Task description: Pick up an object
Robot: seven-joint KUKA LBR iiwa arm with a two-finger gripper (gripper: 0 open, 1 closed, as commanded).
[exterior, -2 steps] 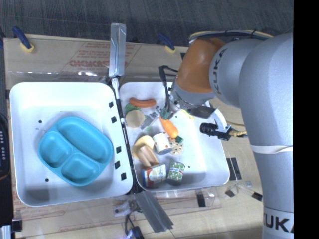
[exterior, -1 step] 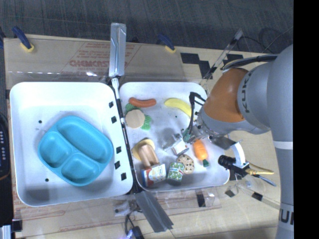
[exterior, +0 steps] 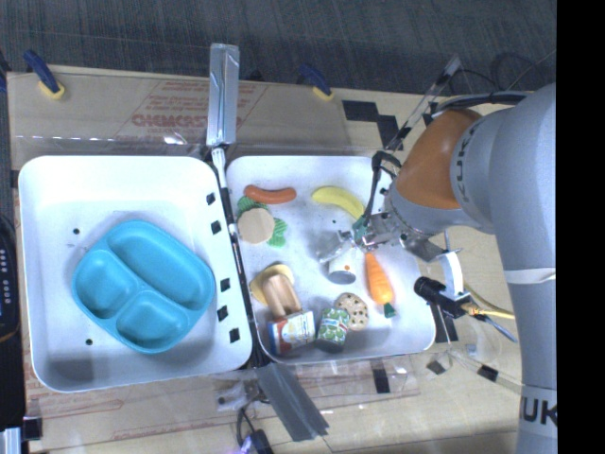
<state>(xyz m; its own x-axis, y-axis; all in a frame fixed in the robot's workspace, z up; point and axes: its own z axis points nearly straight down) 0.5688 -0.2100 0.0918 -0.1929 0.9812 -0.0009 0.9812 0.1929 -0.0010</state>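
I'm hovering my gripper (exterior: pixel 342 244) low between banana (exterior: pixel 337 200) and carrot (exterior: pixel 379 281); can't tell its state. I'm risking nudging either, grabbing nothing.

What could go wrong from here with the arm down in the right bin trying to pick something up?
The pincer sits low among crowded toys: the carrot and banana lie close by, so it may nudge them instead of gripping one. The can and cookie are packed at the right bin's near wall, so a grasp there could catch two things or slip.
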